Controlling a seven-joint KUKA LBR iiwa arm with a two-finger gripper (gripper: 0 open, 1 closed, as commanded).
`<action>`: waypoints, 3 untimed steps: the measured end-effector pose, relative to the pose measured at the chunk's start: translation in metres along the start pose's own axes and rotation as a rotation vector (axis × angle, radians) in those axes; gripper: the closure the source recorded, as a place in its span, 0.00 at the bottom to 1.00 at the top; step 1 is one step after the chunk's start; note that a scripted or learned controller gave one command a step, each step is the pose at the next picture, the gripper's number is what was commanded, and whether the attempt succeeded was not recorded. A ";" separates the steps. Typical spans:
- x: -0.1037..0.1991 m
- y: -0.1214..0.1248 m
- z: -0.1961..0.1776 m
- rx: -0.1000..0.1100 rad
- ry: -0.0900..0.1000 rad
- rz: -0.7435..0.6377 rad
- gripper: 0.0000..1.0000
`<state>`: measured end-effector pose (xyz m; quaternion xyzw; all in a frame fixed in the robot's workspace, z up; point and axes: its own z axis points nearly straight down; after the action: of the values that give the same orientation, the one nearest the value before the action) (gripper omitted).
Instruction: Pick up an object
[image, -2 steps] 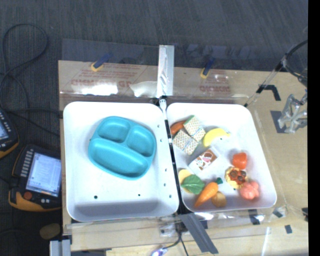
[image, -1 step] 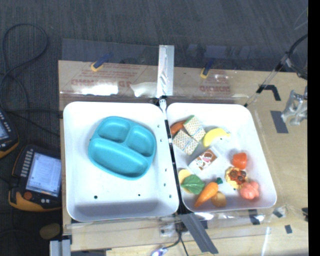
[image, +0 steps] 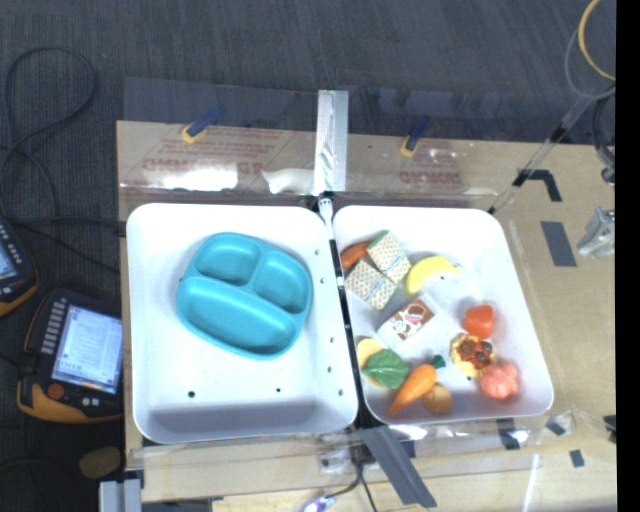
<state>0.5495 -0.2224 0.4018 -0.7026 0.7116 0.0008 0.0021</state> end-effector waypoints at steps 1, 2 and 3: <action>0.000 -0.001 -0.050 0.001 0.000 0.092 1.00; 0.001 0.064 -0.008 -0.001 0.001 0.112 1.00; 0.001 0.064 -0.032 0.000 0.001 -0.113 1.00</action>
<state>0.4853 -0.2227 0.4338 -0.7417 0.6707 0.0007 0.0019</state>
